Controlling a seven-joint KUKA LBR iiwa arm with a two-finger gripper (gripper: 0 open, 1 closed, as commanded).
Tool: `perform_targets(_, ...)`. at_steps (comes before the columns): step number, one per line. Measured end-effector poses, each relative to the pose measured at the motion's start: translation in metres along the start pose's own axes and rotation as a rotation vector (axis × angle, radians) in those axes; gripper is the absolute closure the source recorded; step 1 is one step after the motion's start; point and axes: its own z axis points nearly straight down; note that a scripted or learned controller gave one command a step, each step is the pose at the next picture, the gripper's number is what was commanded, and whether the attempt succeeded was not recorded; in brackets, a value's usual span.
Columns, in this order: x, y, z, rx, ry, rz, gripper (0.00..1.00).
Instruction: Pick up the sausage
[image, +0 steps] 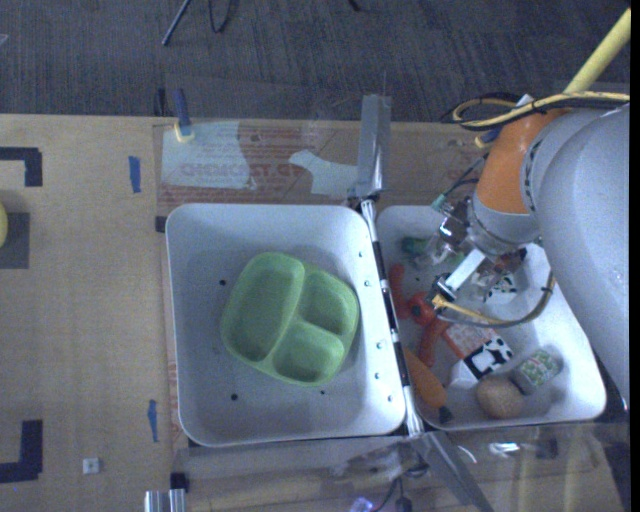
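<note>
1. Gripper (447, 290) of the grey arm hangs over the right white bin (580, 330); whether it is clenched, I cannot tell.
2. Long reddish-orange sausage (430, 340) lies at the gripper's six o'clock.
3. Green three-compartment plastic plate (290, 318) sits in the left white bin (200, 250), at nine o'clock.

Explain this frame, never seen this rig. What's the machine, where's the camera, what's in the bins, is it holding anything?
One camera, fixed above the bench, looks down at a slant. The grey arm with an orange band is a KUKA robot reaching in from the right. Its tool hangs over the right bin; whether it grips anything cannot be told from here. The left bin holds a green divided tray. The right bin holds clutter: a long orange-red piece near the divider, likely the sausage it should pick up, a black-and-white block, a brown rounded lump, and a small greenish packet.
</note>
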Motion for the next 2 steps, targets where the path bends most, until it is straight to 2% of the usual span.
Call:
perform_targets(1,0.002,0.000,-0.011,-0.001,0.000,-0.005,1.00)
perform_targets(2,-0.068,0.014,-0.062,-0.003,0.000,-0.024,1.00)
